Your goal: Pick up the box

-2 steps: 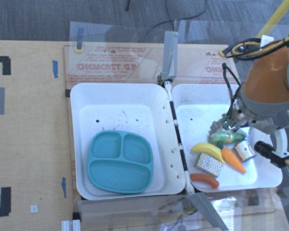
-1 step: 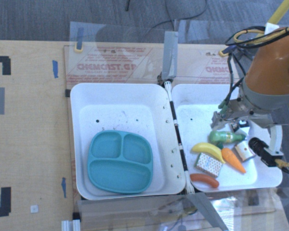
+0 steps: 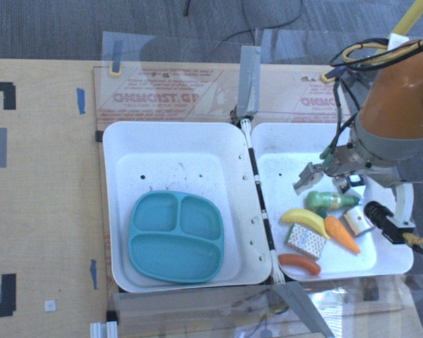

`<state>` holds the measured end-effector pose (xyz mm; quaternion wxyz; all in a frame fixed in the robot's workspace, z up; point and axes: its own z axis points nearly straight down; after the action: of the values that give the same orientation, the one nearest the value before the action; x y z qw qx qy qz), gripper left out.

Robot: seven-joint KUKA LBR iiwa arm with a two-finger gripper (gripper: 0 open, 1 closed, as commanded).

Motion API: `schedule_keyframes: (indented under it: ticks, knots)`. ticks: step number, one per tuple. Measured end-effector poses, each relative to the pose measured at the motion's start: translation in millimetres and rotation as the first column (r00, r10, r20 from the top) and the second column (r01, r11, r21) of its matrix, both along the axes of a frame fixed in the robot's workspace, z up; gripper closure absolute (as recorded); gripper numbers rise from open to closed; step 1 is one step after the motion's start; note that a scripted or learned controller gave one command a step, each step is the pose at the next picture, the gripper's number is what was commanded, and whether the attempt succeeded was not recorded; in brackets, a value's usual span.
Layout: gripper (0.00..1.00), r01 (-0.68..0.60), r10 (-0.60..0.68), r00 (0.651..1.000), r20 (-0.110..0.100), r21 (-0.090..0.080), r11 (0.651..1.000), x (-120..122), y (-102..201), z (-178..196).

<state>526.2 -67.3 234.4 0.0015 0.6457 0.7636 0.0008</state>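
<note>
The small patterned cardboard box [image 3: 307,241] is lying ungrasped in the right white bin [image 3: 282,150] (beside the yellow banana [image 3: 304,220]); the two-finger gripper [image 3: 311,177] is hovering nearby, fingers spread, carrying nothing.

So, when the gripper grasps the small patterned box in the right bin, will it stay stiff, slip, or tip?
The box looks like thin printed card, so probably light and somewhat crushable. Its flat faces should grip well. It leans against the banana, so it may shift when touched.
</note>
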Motion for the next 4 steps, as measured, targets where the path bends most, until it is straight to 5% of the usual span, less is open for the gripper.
schedule_keyframes:
  ticks: [1,2,3,4]
  knots:
    - [0.00,0.225,-0.225,0.974,-0.001,0.001,0.974,-46.1,-36.2,-140.0]
    - [1.00,0.233,-0.233,0.972,-0.002,0.001,0.972,-47.4,-39.5,-131.7]
    - [1.00,0.296,-0.296,0.955,-0.004,0.000,0.955,-46.5,-14.4,-50.4]
    - [1.00,0.288,-0.288,0.958,-0.003,0.000,0.958,-43.1,-55.7,119.4]
